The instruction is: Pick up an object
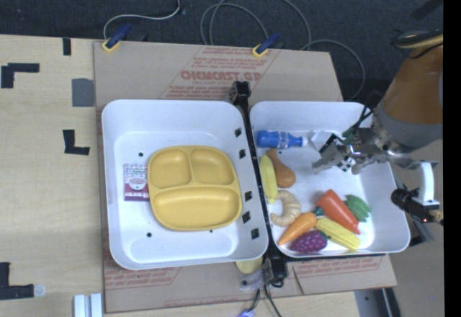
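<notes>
- The blue bottle (279,139) lies on its side in the right bin (302,110), near that bin's far wall, its clear cap end pointing toward the gripper (325,157).
- The gripper hangs over the right bin's floor just past the bottle's cap end and a little nearer the camera; nothing sits between its fingers. Whether the fingers are spread or closed cannot be told from this angle.
- Between the bottle and the bin's near wall, along the divider side, lie a yellow corn cob (268,176), a brown egg-shaped toy (284,176) touching it, and a tan croissant-like piece (285,208) below them.
- On the near side of the gripper sit a red-orange pepper toy (337,209) with a green leafy piece (358,206) beside it, a yellow corn ear (338,233), an orange carrot (298,228) and a purple grape bunch (309,241), all crowded close to the bin's near wall.
- The grey arm with its orange band (416,88) reaches in over the right bin's outer rim.
- The left bin (119,236), touching the right bin at the divider, holds a yellow divided tray (194,187) and a small labelled packet (135,182) just beside the tray, on the side away from the right bin.
</notes>
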Robot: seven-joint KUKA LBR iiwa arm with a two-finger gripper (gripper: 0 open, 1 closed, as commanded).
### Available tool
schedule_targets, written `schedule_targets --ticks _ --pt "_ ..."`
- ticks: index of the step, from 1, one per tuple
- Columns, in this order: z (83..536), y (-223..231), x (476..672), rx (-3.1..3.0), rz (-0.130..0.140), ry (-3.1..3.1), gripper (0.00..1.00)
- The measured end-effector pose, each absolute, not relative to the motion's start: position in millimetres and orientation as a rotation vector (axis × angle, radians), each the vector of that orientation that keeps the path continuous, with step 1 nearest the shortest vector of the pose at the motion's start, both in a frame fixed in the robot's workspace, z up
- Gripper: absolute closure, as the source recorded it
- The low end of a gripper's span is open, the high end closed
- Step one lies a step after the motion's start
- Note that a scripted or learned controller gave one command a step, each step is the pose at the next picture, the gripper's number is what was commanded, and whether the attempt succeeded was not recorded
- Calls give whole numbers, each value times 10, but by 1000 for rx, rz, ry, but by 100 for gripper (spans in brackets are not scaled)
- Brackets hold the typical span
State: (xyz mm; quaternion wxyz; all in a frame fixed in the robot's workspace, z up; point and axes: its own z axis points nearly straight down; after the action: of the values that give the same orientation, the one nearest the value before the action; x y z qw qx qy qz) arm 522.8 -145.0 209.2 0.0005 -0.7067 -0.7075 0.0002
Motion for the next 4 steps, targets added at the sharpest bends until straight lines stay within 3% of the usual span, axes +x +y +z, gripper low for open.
schedule_targets --ticks 1,2,3,4 --pt "893 -1582 4962 -2219 9 -2215 0" --pt "1046 -1571 4994 -2219 1 -2220 100" --pt "1535 -1227 4843 -2217 -4 -2226 100" --pt "1508 -1246 4837 -2219 0 -2222 0"
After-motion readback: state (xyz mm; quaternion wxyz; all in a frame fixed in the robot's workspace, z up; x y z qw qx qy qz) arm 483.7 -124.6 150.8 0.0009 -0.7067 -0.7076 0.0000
